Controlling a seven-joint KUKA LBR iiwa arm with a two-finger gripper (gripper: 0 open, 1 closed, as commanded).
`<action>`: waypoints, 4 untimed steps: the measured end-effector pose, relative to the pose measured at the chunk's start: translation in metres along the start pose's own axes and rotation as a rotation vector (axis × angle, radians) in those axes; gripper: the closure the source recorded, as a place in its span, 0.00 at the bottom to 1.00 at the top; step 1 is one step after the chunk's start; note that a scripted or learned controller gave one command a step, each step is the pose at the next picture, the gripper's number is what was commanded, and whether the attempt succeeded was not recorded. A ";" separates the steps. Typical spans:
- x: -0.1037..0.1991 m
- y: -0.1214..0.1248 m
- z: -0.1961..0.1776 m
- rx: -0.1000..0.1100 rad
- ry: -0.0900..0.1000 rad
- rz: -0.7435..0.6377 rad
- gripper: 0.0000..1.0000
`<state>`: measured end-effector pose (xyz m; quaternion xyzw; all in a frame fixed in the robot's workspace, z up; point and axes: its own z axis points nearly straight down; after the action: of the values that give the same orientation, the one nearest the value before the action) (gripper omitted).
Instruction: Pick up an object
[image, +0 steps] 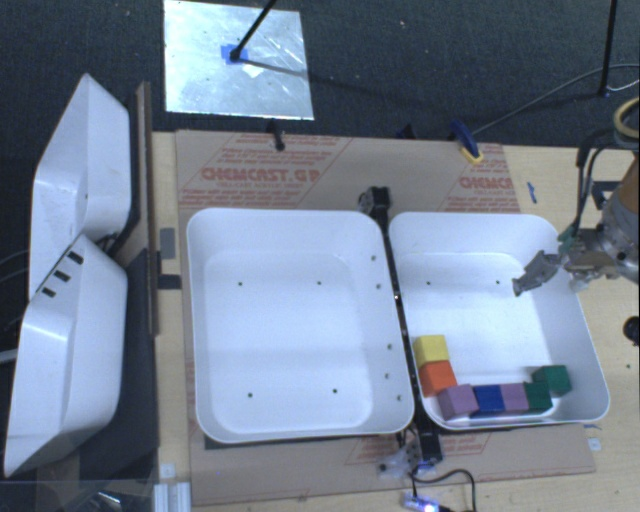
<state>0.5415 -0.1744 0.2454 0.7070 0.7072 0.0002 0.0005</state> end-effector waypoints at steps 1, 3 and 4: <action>0.000 0.007 0.082 0.007 0.002 0.000 0.00; 0.041 0.001 0.027 -0.001 0.000 0.032 0.00; 0.022 0.053 0.061 0.002 0.000 0.000 0.00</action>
<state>0.5946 -0.1527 0.1848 0.7070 0.7072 -0.0004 -0.0003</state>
